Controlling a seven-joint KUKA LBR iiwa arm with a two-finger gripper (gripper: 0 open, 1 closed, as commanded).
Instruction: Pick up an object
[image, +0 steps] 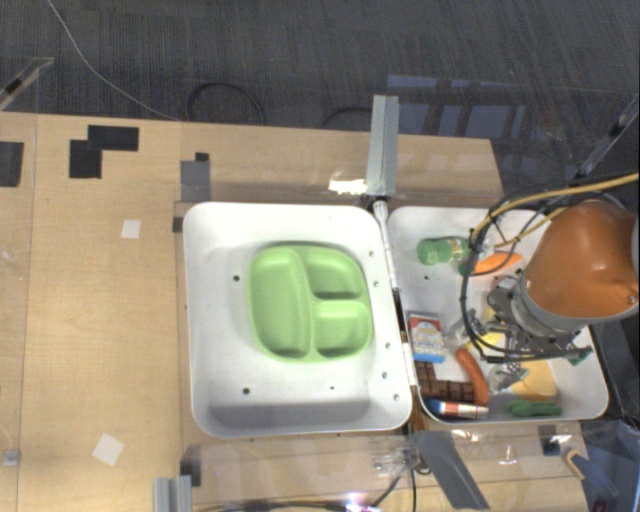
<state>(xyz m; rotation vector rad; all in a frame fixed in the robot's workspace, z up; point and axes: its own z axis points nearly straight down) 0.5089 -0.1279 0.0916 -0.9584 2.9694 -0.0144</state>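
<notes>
Gripper (512, 362) hangs low in the right bin (600, 400), hidden under the wrist, so whether it is released or clenched I cannot tell. Objects crowd here: the orange sausage (472, 372) just left, the yellow piece (538, 381) just right. A grasp could nudge neighbours or catch two.

camera view: fixed overhead | slanted down | mid-distance | covers left bin (200, 300), right bin (410, 225)
</notes>
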